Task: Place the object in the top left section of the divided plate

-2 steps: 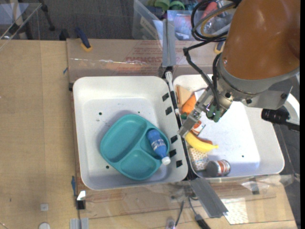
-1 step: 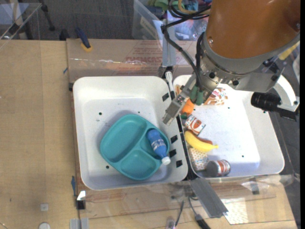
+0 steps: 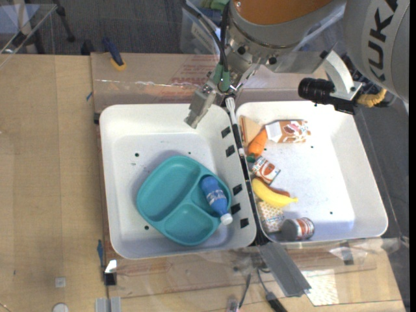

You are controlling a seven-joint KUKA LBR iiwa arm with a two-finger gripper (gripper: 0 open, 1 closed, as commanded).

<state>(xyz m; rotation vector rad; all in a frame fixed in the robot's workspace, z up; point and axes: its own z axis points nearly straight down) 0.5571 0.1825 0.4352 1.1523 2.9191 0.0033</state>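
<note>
A teal divided plate [image 3: 148, 186] lies in the left bin [image 3: 123, 135], toward its front. A blue bottle with a white cap [image 3: 215, 199] lies on its side in the plate's narrow right-hand section, cap pointing to the front right. My gripper [image 3: 212, 113] hangs above the back right corner of the left bin, close to the wall between the bins and well behind the plate. It stands open, one grey finger [image 3: 197, 111] slanting left, and nothing shows between the fingers.
The right bin [image 3: 338, 174] holds a small carton [image 3: 289, 130], an orange carrot [image 3: 257, 142], a little box [image 3: 265, 169], a banana [image 3: 273, 194] and a can [image 3: 297, 228], mostly along its left side. Black clips [image 3: 229, 151] line the wall between the bins.
</note>
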